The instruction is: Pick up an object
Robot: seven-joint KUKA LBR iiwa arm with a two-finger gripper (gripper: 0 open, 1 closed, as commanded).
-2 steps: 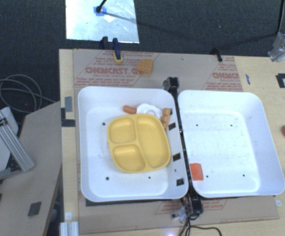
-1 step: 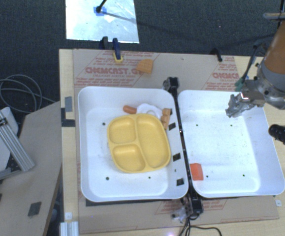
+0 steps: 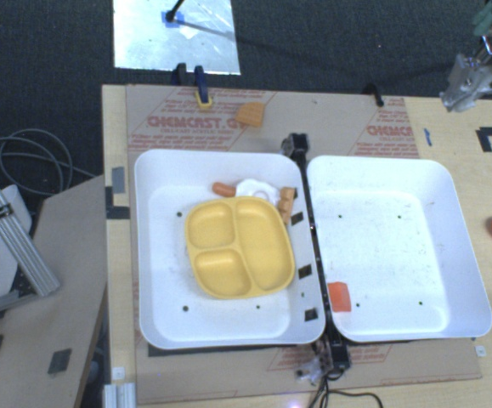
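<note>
A: Camera view first, largest thing down: the worktop (image 3: pixel 449 121) carries two white bins. The left bin (image 3: pixel 156 228) holds a yellow divided tray (image 3: pixel 237 249), with a white piece (image 3: pixel 258 189) at the tray's twelve o'clock, an orange sausage-shaped piece (image 3: pixel 223 189) at eleven and a tan block (image 3: pixel 287 201) at one. The right bin (image 3: pixel 449 219) has an orange-red block (image 3: pixel 338 297) at its seven o'clock corner.

B: How far along is the pick?

A: I judge it not begun. Nothing is lifted; every object lies in a bin or on the worktop. The tool (image 3: pixel 473 79) hangs at the frame's two o'clock, well apart from both bins, and I cannot tell how it is set.

B: Any writing?

A: Red print on the brown sheet (image 3: pixel 330 126) under the bins reads "CHEMCAST"; smaller lettering beside it is too blurred to read.
</note>
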